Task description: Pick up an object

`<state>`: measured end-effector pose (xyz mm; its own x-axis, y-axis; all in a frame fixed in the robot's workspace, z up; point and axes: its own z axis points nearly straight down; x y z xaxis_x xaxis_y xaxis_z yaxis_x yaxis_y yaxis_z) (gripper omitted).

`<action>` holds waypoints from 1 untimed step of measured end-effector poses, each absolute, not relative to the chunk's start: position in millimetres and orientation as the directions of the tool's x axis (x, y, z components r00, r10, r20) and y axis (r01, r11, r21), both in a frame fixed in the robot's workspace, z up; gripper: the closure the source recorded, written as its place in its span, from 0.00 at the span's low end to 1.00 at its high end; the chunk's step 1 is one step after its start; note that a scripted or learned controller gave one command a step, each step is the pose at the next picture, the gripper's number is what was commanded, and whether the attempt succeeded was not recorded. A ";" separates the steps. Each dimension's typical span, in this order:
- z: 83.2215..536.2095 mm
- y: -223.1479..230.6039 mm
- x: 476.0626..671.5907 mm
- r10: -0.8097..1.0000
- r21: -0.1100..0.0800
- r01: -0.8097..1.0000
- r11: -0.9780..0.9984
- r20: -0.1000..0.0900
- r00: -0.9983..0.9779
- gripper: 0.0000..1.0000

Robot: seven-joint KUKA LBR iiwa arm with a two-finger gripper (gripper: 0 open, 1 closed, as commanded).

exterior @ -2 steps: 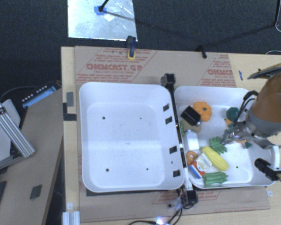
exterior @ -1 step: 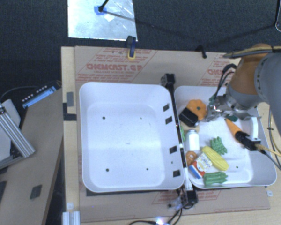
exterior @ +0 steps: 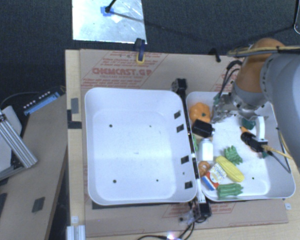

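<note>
Tool (exterior: 221, 110) grip state unclear, hovering over right bin (exterior: 275, 184); beside it a round orange fruit (exterior: 200, 111)

We see a thick grey arm (exterior: 289, 91) with smooth, rounded casing and an orange band (exterior: 251, 76) above the wrist. Thin dark cables (exterior: 229, 79) loop beside the band, and the wrist narrows to a metallic claw (exterior: 221, 110).
</note>
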<state>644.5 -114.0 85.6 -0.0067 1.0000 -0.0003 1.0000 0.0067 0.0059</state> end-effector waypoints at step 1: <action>85.8 -85.7 670.3 1.000 0.005 1.000 0.006 0.000 -0.006 1.00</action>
